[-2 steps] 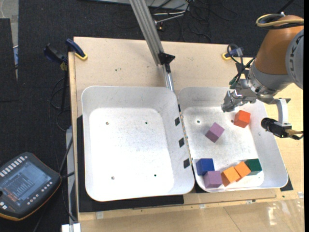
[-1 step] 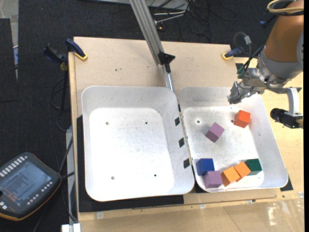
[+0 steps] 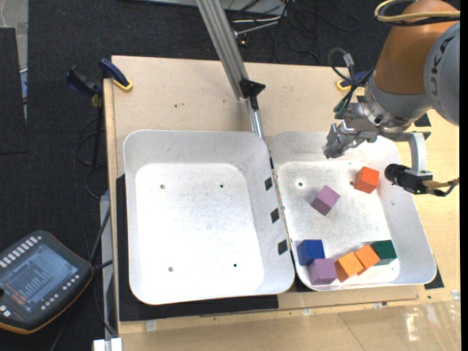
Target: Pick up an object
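I see two bins side by side on the bench (image 3: 183, 86), the left bin (image 3: 194, 210) touching the right bin (image 3: 409, 225) along their inner walls. In the right bin, one block (image 3: 366, 179) lies toward the far right, and another (image 3: 325, 199) sits nearer the middle, left of it. Four blocks crowd the near wall in a row: one (image 3: 311, 251) leftmost, then (image 3: 322, 270), (image 3: 350, 262) and (image 3: 382, 251). My tool (image 3: 336, 146) hangs over the right bin's far edge.
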